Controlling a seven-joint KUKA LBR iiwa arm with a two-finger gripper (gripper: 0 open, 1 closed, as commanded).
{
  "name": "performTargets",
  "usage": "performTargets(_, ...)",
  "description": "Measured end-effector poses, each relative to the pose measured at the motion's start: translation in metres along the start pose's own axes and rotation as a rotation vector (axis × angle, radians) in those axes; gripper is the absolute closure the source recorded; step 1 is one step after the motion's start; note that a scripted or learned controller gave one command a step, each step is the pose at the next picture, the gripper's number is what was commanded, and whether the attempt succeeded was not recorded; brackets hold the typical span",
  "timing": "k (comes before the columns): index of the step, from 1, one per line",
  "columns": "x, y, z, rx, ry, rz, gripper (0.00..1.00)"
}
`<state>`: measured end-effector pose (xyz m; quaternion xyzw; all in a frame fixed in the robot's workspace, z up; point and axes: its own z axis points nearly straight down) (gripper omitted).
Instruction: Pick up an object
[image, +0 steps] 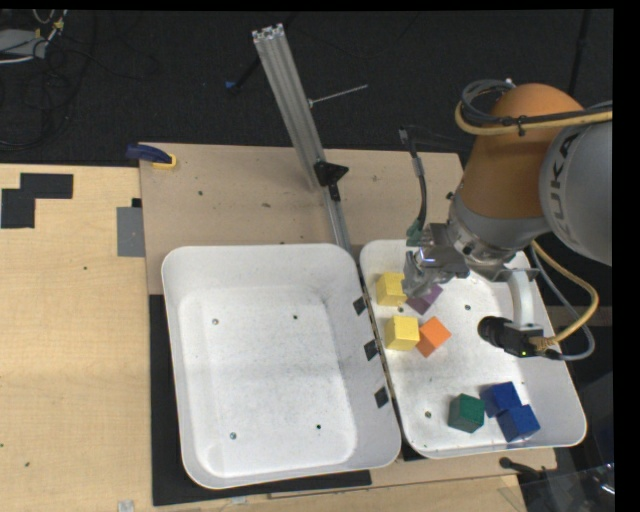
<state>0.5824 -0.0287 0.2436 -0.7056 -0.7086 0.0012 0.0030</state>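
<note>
Camera view: arm (575, 190) lettered "KUKA", partly readable. Gripper (420, 283) above right bin (560, 425), touching purple block (425, 296). Finger spread undeterminable.

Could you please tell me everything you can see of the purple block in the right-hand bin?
The purple block is small, matte and dull violet, with flat faces, sitting tilted rather than square to the bin. It lies in the upper left part of the right bin, directly under the gripper, which hides its top. A yellow block sits just to its left; an orange block lies below.
</note>
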Motion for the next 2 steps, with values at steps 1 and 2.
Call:
performTargets(1, 0.055, -0.015, -0.003, -0.001, 0.0, -0.001, 1.0)
performTargets(2, 0.11, -0.02, 0.006, 0.001, -0.001, 0.0, 1.0)
